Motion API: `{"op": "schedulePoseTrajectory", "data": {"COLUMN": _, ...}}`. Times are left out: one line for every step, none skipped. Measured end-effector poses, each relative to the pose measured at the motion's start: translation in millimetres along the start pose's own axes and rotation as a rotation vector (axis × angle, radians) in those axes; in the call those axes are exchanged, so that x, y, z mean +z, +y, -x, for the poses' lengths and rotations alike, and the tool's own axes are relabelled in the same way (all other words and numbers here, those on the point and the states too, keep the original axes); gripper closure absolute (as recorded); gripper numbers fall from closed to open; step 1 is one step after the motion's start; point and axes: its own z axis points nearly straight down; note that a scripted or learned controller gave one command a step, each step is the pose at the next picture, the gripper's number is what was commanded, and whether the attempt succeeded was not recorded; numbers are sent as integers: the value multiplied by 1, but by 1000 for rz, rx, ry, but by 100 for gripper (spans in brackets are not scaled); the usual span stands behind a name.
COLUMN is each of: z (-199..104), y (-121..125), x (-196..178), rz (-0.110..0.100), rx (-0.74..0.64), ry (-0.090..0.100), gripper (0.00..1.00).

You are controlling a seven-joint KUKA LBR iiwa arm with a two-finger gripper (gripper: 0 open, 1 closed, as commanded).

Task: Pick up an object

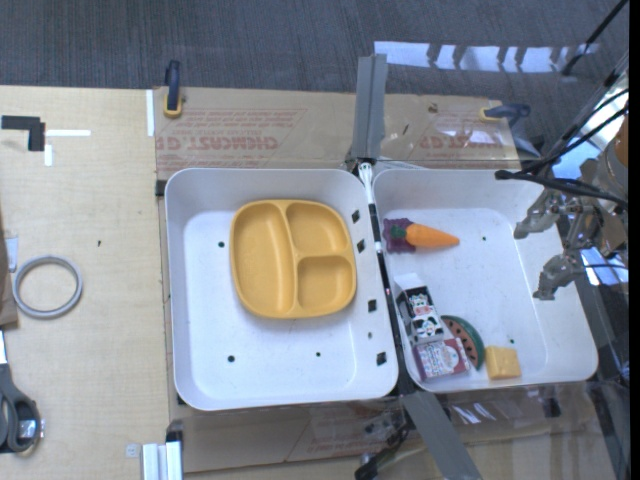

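Observation:
The right bin holds an orange toy carrot with a purple end near its far left corner. Near the front lie a small black-and-white carton, a watermelon slice, a reddish packet and a yellow block. My gripper hangs over the bin's right side, well right of the carrot. It is open, and nothing sits between its two grey fingers.
The left bin holds a yellow divided plate. A grey tape roll and scissors lie on the wooden bench at far left. Cardboard and an orange clamp lie behind the bins.

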Motion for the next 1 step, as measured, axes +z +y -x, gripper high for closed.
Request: {"op": "schedulePoseTrajectory", "data": {"z": 22, "y": -3, "x": 150, "rz": -1, "rx": 420, "ry": 2, "gripper": 0}}
